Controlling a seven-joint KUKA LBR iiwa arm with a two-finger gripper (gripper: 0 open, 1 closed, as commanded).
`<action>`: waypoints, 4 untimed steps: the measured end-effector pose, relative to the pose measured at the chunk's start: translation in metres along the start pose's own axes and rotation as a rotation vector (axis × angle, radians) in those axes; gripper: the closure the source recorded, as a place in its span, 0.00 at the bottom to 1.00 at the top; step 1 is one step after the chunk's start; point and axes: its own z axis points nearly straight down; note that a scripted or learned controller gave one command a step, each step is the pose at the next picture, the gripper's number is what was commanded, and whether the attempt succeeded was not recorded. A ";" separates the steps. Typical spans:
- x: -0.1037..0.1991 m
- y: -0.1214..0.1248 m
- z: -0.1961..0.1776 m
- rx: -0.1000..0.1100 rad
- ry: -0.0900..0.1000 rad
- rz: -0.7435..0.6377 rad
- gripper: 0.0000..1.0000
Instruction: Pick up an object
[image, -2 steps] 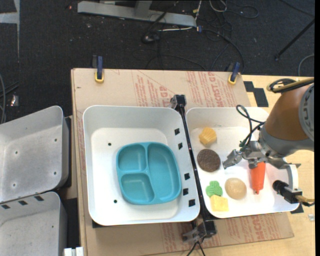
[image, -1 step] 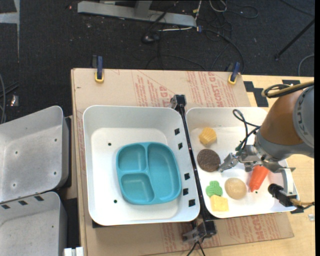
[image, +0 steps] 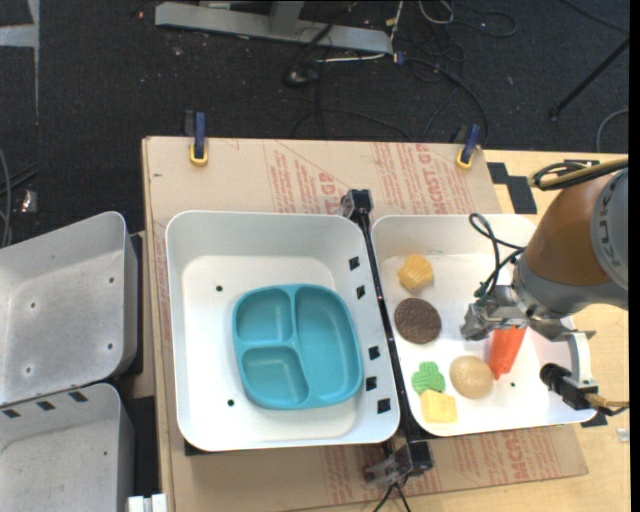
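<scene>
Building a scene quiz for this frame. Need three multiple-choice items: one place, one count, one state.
1. Where does the blue tray lie?
A. left bin
B. right bin
C. on the floor

2. How many compartments does the tray have?
A. two
B. three
C. five

3. How is the claw placed relative to the orange carrot?
A. far off over the left bin
B. close beside it in the right bin
C. outside both bins

Key: 1 A, it sits inside the left bin. 2 B, its ridges split it in three. 3 B, it hangs next to the carrot in the right bin.

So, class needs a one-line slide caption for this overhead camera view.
Grey arm's gripper poised over orange carrot-shaped toy in right white bin; teal three-compartment plastic tray in left white bin.
</scene>
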 end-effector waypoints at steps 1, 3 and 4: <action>0.000 -0.007 -0.046 -0.002 -0.001 0.000 1.00; 0.004 -0.008 -0.161 -0.005 -0.002 -0.005 1.00; 0.057 -0.009 -0.146 0.001 0.001 -0.009 1.00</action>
